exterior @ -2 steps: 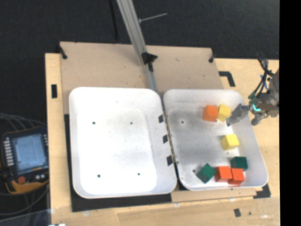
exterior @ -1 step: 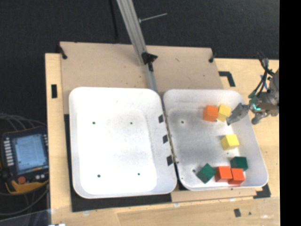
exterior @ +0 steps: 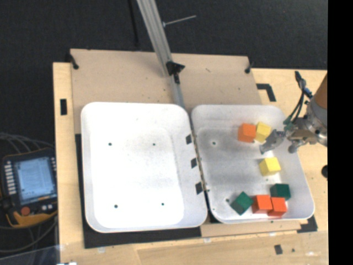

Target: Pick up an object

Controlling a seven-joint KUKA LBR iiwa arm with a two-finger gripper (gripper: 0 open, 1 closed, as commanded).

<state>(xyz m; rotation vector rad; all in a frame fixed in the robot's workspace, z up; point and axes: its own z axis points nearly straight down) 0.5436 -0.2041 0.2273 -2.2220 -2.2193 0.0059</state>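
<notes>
Gripper (exterior: 282, 139) at the right bin's (exterior: 220, 120) upper right edge, fingers spread and holding nothing, right beside the yellow cube (exterior: 263, 131) and orange cube (exterior: 247, 132).

Robot lab / test cell, not a home or shop. Evidence: the gripper (exterior: 282, 140) of an industrial arm hangs over a purpose-built plywood bench (exterior: 63, 148) set on dark carpet-like floor. Under and just left of the gripper sits a shallow white bin (exterior: 220, 203) holding plain coloured cubes, i.e. generic test objs, no household goods. Further left, a second white bin (exterior: 135, 164), same type, clipped edge to edge w/ the first. Far left of the gripper, off the bench edge, a teach pendant (exterior: 32, 184) w/ lit screen and cables. Up-left of the gripper an aluminium mast (exterior: 157, 35) rises from the bench back, lab-rig style.
</notes>
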